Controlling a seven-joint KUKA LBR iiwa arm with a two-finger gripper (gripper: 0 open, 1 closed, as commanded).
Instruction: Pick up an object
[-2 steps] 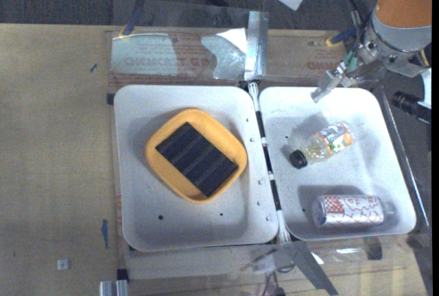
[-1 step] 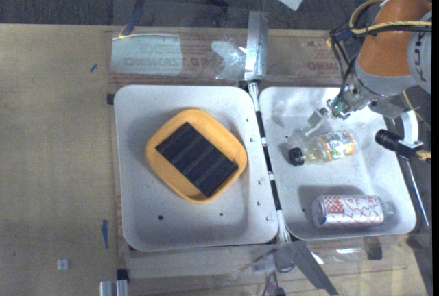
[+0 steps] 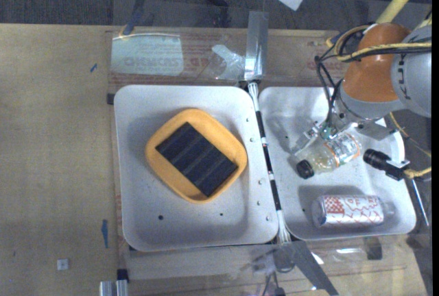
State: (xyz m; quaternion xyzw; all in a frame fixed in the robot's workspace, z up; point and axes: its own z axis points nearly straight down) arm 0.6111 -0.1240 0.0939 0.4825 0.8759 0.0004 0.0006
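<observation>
**Jaws over the bottle**

A yellow tray (image 3: pixel 196 162) lies well left of the jaws (image 3: pixel 328 136). A clear bottle (image 3: pixel 328 154) sits just beneath them; their state cannot be told. A centred grip is advised. The can (image 3: pixel 350 210) lies near, below.

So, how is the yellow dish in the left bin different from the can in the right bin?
The yellow dish is wide, flat and rounded-square, with a dark ribbed panel on top; the can is a smaller cylinder lying on its side, white with red print. The dish sits alone near the middle of the left bin; the can lies by the near edge of the right bin. The gripper touches neither.
</observation>
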